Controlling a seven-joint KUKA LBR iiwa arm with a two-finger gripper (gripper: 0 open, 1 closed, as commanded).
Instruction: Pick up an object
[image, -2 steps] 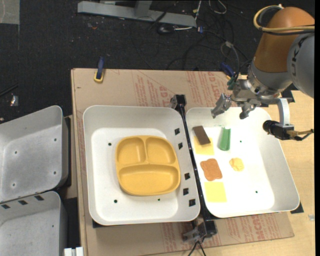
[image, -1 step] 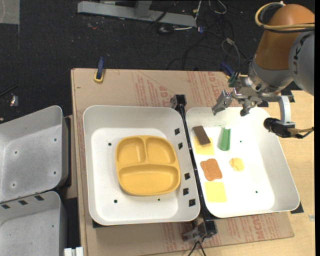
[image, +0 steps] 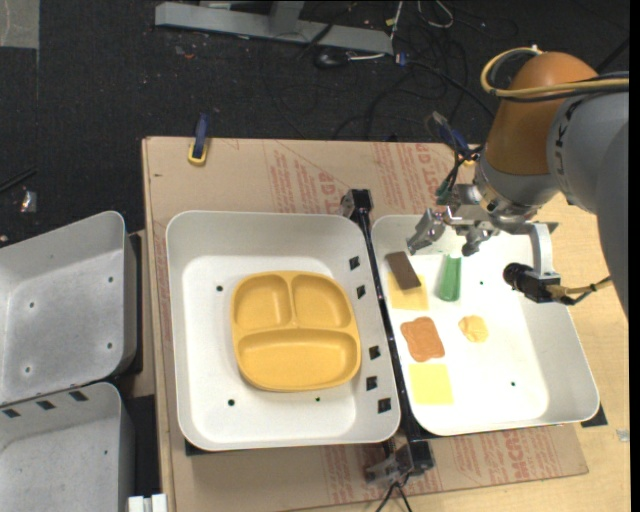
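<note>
The right bin (image: 560, 385) holds a green bottle-shaped piece (image: 449, 278), a brown block (image: 402, 269) lying on a yellow slice (image: 408, 295), an orange-brown patty (image: 423, 339), a small yellow lump (image: 473, 328) and a pale yellow square (image: 431, 383). My gripper (image: 447, 229) hangs over the far left part of that bin, just above the green piece's top end. Its fingers are spread apart with nothing between them.
The left bin (image: 200, 400) carries a yellow divided plate (image: 296, 331). A black divider with clips (image: 380, 330) runs between the bins. A blue clamp (image: 199, 142) sits on the board's far left corner. Grey trays (image: 60, 300) lie off to the left.
</note>
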